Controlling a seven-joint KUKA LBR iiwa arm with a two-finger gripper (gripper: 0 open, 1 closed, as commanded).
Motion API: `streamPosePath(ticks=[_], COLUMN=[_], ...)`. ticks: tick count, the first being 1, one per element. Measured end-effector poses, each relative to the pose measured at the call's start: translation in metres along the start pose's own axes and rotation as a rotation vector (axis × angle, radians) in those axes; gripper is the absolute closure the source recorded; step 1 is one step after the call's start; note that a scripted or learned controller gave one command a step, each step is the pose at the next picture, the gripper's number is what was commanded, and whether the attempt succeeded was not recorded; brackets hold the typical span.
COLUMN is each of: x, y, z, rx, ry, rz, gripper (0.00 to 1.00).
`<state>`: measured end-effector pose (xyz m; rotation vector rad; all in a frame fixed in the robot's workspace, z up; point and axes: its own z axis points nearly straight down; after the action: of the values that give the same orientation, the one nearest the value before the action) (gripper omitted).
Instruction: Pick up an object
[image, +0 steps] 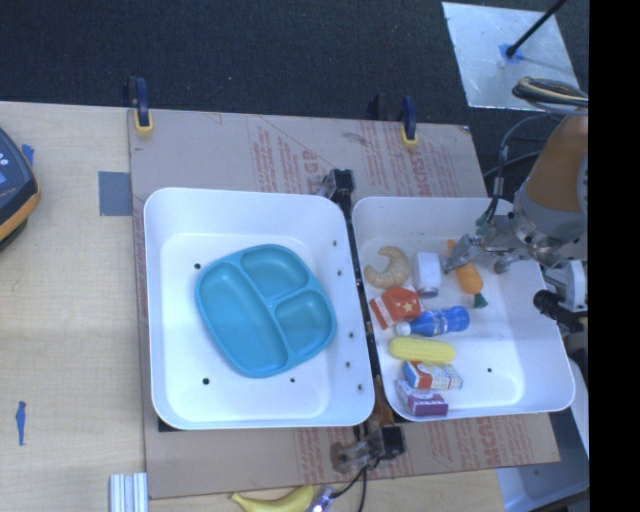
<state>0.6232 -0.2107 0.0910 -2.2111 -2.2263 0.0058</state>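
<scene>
Carrot (470, 277), small and orange with a green tip, lies in the upper right part of the right bin (545, 395), just under the gripper (470, 252); fingers point left over it, state of closure cannot be told, contact unclear. Grey arm with orange band (556, 160) comes in from the right edge. Right bin: shallow, white, smooth plastic, rounded corners. Contents near carrot: pale rounded white piece (428, 270); tan curved croissant shape (390, 266); red-orange packet (396, 303); blue bottle (440, 322) lying on its side, white cap to the left; yellow corn cob (421, 349), knobbly; small printed carton (432, 375); purple-and-white box (424, 404) at the bin's near edge. Left bin (165, 300), same white make, touches the right one along a shared side; holds a glossy blue divided plate (264, 309) with three compartments, turned at an angle. Both bins sit on a brown cardboard sheet (270, 155) with faded red print, clamped at its far edge. Desk (60, 330) is pale wood grain. Dark carpet floor (250, 50) beyond. Yellow banana (272, 498) at the near edge of the desk.
</scene>
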Motion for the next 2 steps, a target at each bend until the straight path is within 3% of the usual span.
streamPosePath(ticks=[1, 2], x=[-0.001, 0.045], y=[0.001, -0.014], z=[-0.012, -0.001], rx=[0.0, -0.001], ry=[-0.001, -0.001], rz=[-0.003, 0.001], gripper=[1.0, 1.0])
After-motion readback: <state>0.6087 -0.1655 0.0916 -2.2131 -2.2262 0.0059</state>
